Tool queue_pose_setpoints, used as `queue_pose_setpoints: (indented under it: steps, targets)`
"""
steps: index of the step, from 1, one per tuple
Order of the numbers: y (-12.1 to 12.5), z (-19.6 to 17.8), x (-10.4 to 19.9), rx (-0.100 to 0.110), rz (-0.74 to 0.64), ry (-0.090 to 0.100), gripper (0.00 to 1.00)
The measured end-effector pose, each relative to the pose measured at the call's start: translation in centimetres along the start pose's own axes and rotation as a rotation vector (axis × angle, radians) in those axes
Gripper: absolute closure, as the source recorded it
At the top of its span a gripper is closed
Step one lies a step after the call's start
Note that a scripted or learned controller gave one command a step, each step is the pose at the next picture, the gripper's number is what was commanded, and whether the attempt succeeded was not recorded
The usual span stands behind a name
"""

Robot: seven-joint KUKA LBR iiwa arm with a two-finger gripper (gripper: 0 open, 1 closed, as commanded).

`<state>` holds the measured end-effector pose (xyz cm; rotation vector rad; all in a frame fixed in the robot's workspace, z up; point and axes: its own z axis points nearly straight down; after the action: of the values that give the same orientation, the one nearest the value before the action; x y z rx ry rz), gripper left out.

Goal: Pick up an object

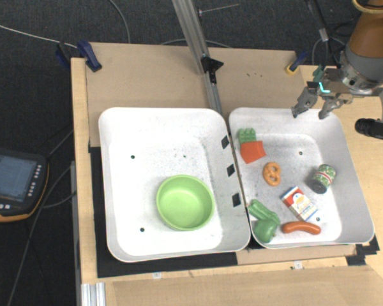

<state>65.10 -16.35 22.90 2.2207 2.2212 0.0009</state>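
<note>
Above the far edge of the right bin [345, 139], the gripper [313, 109] is held spread and empty; the approach is judged underway. A descent toward the pretzel [272, 173] is required next.

Arm [370, 37] cut off by the top and right edges, only the orange band and wrist in view above the jaws. Dark object [373, 128] just right of the jaws runs off the right edge (can't tell what it is). Handheld pendant [13, 183], far left of the jaws, clipped by the left edge. Labels on the can [322, 178] and small carton [299, 204] below the jaws too small to read.
</note>
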Motion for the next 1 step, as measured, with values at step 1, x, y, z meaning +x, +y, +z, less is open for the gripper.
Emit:
queue_pose_setpoints:
  steps: [1]
  targets:
    - [0.00, 0.00, 0.00, 0.000, 0.000, 0.000, 0.00]
